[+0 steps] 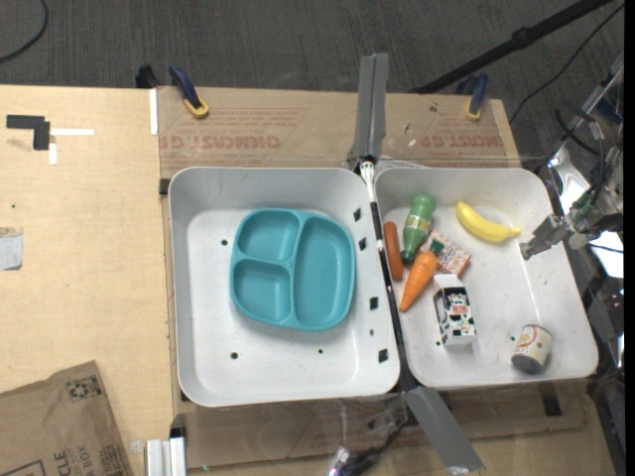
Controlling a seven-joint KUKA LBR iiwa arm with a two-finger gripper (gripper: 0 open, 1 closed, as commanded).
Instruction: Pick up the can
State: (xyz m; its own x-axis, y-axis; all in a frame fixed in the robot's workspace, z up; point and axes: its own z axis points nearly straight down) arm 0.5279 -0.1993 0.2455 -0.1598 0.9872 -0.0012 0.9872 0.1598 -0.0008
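A: Eyes on the lower right of the frame: the can (532,348) is lying tipped over in the bottom right corner of the right bin (571,296), close to the rim, well apart from everything else

B: And the gripper (544,238)?

A: Coming in at the right edge, hovering over the bin's right rim, above the can in the picture and off to the right of the banana (485,223). Whether the jaws are open or closed, I cannot tell; it's a dark blur from here

B: How do you reckon that can handles?

A: Small, white label with red markings, metal by the look, so I'd judge it stiff and hard, no give under a squeeze. Smooth and round, though, so likely slippery, and on its side it could roll away at a nudge

B: Where would you take it?

A: Across the round body, mid-length, jaws closing on the curved sides so it can't squirt out endways. The corner wall is tight beside it, which could crowd one finger

B: Neighbours a worry?

A: Hardly. The milk carton (454,314) sits to its left with a clear gap, and the carrot (418,278) and green bottle (417,226) are up by the bin's left side. The teal plate (294,268) is over in the left bin (198,296)
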